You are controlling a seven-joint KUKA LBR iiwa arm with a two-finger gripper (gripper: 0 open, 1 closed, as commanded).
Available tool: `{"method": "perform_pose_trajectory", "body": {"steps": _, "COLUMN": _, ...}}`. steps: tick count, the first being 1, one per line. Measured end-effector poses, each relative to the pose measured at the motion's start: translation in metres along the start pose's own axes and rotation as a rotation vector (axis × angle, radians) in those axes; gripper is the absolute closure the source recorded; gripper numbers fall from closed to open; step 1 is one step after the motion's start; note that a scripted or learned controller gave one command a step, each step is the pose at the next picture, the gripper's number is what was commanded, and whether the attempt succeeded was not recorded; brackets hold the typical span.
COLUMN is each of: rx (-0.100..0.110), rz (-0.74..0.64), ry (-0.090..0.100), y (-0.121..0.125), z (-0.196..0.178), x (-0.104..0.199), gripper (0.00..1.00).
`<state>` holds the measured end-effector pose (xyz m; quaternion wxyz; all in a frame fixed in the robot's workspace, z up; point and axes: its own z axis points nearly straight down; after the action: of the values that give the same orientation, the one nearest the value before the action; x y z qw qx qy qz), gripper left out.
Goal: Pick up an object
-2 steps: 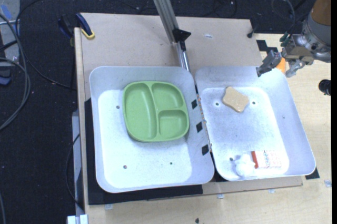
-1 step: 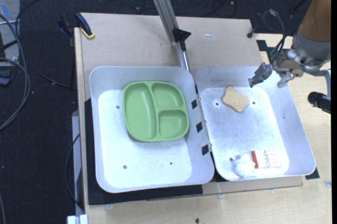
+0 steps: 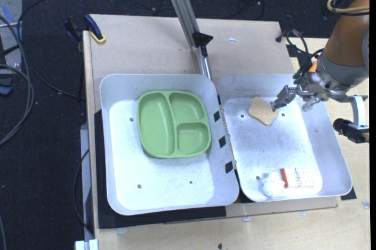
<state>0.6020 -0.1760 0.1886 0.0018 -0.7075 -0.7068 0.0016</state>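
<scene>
While the tan sponge-like piece (image 3: 262,110) is lying in the right bin (image 3: 329,149) near its far wall, the gripper (image 3: 292,97) is being held just beside it, apparently open and empty. It is judged light and soft; its narrow sides are best pinched.

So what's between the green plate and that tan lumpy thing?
In the camera view, the two bins' touching rims lie between the green divided plate and the tan lump, plus bare white bin floor.
</scene>
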Motion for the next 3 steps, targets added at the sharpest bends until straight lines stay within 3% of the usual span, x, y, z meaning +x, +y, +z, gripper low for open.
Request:
{"method": "perform_pose_trajectory", "body": {"steps": 1, "rx": 0.001, "rz": -0.001, "ry": 0.001, "y": 0.003, "z": 0.063, "x": 0.005, "gripper": 0.00}}
{"method": "perform_pose_trajectory", "body": {"steps": 2, "rx": -0.007, "rz": -0.001, "ry": -0.002, "y": 0.004, "z": 0.049, "x": 0.004, "gripper": 1.00}}
{"method": "perform_pose_trajectory", "body": {"steps": 3, "rx": -0.011, "rz": -0.003, "ry": -0.002, "y": 0.007, "z": 0.006, "x": 0.004, "gripper": 1.00}}
